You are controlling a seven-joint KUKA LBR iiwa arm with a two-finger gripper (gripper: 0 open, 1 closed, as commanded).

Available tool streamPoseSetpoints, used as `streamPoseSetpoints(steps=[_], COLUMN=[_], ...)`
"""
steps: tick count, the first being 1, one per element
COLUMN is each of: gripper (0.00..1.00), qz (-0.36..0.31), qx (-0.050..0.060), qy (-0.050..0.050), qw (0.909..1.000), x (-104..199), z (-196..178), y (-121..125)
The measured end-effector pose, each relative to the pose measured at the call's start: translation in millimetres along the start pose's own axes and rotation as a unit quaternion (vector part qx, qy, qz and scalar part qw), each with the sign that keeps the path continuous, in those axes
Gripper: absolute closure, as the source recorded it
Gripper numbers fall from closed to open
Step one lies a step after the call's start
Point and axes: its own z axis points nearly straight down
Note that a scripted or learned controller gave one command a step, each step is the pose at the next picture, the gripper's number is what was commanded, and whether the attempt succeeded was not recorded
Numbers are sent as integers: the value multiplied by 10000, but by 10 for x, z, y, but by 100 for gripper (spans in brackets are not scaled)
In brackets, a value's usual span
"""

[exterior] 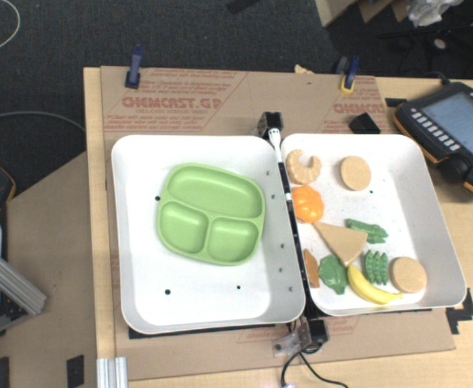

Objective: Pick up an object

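Tool state cannot be told. With the arm reaching in from the right, the right-hand shallow white plastic bin (410,217) is judged nearer; a yellow toy banana (370,286) lies at its front wall, long axis slanting left-to-right.

Pale green divided plate (211,213) in white bin (131,241); yellow banana (371,288), orange pepper (307,204), tan round cracker (355,173).
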Motion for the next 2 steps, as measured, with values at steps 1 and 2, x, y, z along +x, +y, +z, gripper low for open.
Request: streamPoseSetpoints(steps=[1, 2], gripper=[100, 100], qz=[29, 20], qx=[129, 189], qy=[16, 18], qw=[9999, 9998], x=[-34, 183], z=[577, 3205], y=[-526, -496])
